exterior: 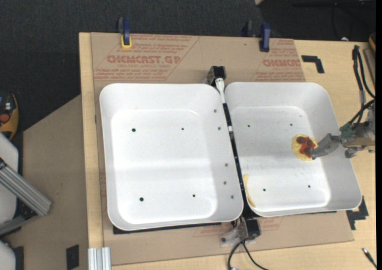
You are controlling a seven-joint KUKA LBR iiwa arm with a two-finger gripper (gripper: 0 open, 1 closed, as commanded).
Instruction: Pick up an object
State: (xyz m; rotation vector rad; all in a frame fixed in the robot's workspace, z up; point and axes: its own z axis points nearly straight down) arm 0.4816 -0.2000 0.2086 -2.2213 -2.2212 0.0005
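Note:
A small yellow and red object (302, 144) lies in the right bin (280, 101), toward its right side. My gripper (314, 150) reaches in low from the right, and its tip sits right at the object's right edge, touching or just over it. The view does not settle whether the object is held. A pale yellow flat piece (247, 190) rests against the right bin's front left wall.
The left bin (119, 107) stands beside the right one, with a black divider strip (230, 137) between them. Both rest on a cardboard-covered board (179, 54) held by blue clamps (125, 28) at the back. Cables (361, 77) hang at the right.

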